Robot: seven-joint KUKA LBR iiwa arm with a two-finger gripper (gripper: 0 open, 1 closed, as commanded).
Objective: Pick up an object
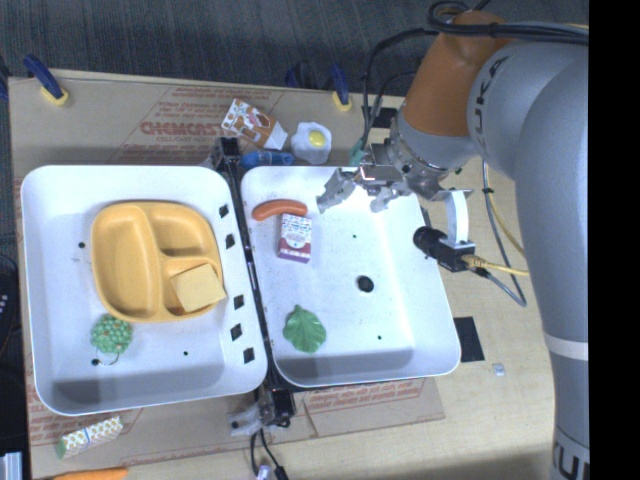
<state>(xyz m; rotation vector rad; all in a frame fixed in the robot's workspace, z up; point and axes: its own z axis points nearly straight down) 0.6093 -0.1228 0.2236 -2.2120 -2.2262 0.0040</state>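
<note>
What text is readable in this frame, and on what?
"CHEMCAS…", red print on the cardboard sheet under the bins; the rest is blurred.
"KU", part of the lettering on the grey arm.
Small carton in the right bin: print too small.
Packet behind the bins: unreadable.

The bench (480, 368) is covered with flattened brown cardboard (180, 118) printed in red, and the two white bins sit side by side on it, the left bin (50, 368) touching the right bin (430, 338) along the middle. Behind the bins a small printed packet (245, 120) and a white-and-yellow fried-egg toy (312, 140) lie on the cardboard. Near the front left corner lies a small patterned wrapper (90, 436). Blue clamps (45, 78) grip the cardboard's far edge.
</note>
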